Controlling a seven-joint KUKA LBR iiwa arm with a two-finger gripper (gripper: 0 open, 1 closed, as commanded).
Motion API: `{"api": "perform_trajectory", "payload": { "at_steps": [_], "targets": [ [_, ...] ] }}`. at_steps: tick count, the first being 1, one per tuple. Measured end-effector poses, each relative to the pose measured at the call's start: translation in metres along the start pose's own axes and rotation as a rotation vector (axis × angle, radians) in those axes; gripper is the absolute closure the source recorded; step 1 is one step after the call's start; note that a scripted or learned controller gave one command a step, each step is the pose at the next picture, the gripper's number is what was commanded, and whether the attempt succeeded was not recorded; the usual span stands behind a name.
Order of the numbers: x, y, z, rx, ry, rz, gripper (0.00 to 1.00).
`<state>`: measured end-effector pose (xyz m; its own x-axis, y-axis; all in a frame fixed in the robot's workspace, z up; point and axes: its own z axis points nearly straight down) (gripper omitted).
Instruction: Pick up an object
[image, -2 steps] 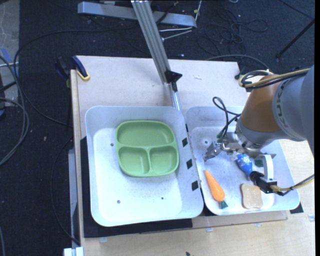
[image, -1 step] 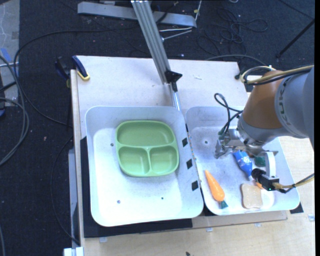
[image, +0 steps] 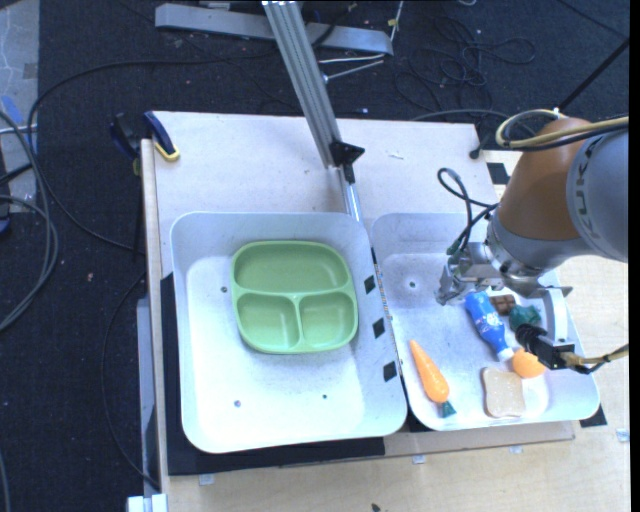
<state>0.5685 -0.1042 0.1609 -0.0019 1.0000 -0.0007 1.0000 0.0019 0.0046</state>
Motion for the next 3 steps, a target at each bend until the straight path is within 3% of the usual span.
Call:
{"api": "perform_trajectory", "payload": {
  "at_steps": [1, 2, 3],
  "targets": [
    [-0.009, 0.000, -0.059, -0.001, -0.001, 0.001, 1.00],
    [-0.009, 0.000, -0.060, 0.003, 0.000, 0.001, 1.00],
    [0.053, 0.008, -0.065, 0.003, 0.002, -0.006, 1.00]
  ]
}}
